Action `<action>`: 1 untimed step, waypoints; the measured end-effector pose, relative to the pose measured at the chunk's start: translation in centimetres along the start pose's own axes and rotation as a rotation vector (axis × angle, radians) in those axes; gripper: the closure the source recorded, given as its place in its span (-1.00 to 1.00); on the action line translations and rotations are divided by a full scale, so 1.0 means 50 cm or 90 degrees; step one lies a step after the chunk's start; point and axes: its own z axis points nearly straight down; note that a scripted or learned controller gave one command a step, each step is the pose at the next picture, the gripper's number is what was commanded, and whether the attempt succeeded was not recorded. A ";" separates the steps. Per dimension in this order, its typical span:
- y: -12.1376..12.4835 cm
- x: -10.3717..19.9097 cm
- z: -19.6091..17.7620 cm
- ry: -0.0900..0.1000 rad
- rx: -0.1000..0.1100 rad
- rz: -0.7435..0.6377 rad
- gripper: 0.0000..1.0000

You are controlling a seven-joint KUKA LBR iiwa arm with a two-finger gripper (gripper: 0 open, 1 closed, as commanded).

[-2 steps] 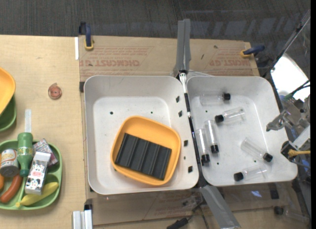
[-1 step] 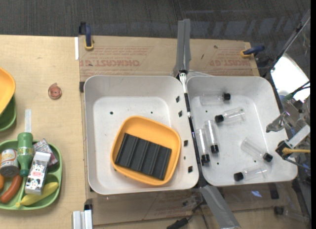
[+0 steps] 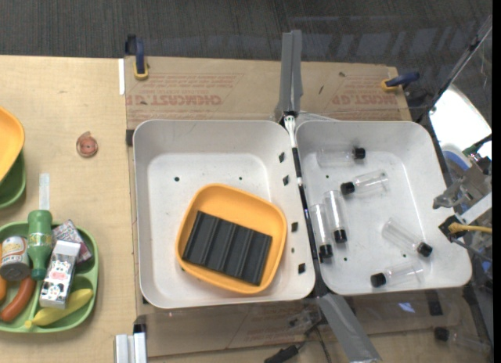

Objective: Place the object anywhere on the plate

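A yellow square plate [image 3: 235,195] lies in the left bin [image 3: 156,197], toward its front. On the plate rests a black ridged block [image 3: 228,248], lying flat and slightly turned, covering most of the plate's middle. The right bin [image 3: 423,150] holds several clear vials with black caps, scattered on its floor: one [image 3: 344,155] near the back, one [image 3: 364,185] below it, and two [image 3: 335,214] close to the left wall. Two more vials [image 3: 407,238] lie near the front right.
A wooden table to the left carries a green tray [image 3: 86,295] of toy food and bottles, a yellow bowl [image 3: 6,146] at the edge, and a small pink disc [image 3: 88,145]. Clamps [image 3: 138,56] hold the cardboard behind the bins. Metal hardware [image 3: 466,205] stands by the right bin's right wall.
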 end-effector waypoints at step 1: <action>0.005 0.007 -0.003 0.000 0.000 0.018 -1.00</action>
